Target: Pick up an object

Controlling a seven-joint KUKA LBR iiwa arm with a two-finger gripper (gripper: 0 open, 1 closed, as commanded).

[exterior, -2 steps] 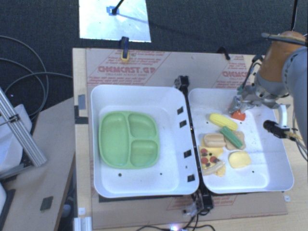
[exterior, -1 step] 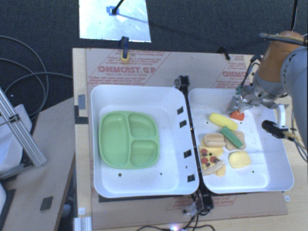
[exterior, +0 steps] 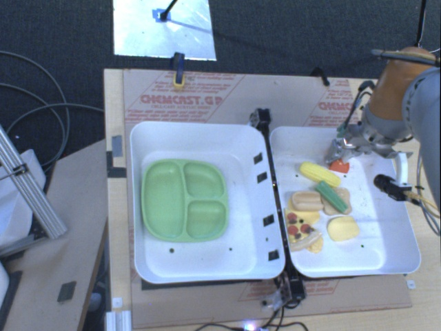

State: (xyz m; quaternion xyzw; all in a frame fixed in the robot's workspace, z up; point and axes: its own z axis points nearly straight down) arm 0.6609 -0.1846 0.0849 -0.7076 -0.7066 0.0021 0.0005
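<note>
Pizza slice point(exterior: 303, 230) nearest, in right bin point(exterior: 396, 254) with corn point(exterior: 320, 174) and other toy food. Gripper point(exterior: 340, 156) low at bin's far side, touching an orange piece point(exterior: 339, 165); grip cannot be told. Reaching stage; next, close and lift.

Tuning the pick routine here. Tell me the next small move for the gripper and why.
Probably a short straight descent. The gripper hangs in the right bin, near its far edge, directly above a small orange piece that lies just beyond the yellow corn. The other food toys lie nearer the camera, so the orange piece looks the closest target.
</note>
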